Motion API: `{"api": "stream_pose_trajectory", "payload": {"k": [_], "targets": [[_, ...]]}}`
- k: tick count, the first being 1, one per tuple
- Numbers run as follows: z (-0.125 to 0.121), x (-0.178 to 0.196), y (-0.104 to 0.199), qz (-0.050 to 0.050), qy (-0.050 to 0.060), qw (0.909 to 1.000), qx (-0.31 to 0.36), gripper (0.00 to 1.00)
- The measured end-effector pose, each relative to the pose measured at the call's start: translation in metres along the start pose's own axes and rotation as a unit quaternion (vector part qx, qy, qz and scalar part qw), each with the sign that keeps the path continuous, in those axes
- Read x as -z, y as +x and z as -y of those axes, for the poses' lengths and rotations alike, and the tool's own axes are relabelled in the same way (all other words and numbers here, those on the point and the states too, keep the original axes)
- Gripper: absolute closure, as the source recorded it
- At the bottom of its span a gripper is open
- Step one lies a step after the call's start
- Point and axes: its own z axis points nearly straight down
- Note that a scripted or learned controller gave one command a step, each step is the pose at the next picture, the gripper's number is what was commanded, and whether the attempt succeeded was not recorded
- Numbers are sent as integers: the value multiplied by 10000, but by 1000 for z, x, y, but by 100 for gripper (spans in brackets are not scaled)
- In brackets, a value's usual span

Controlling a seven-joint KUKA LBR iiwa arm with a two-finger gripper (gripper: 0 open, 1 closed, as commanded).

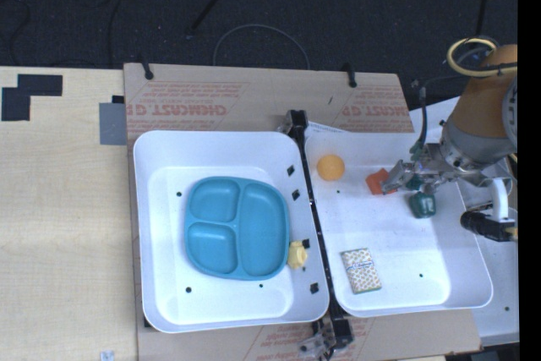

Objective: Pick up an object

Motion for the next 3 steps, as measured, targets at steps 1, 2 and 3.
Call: {"api": "stream_pose_trajectory", "payload": {"k": [1,2,3], "targets": [[0,-50,1,9,-20,10000,-10,0],[0,-38,1,8,-22,10000,-13,100],[1,25,2,16,-46,10000,-12,100]]}}
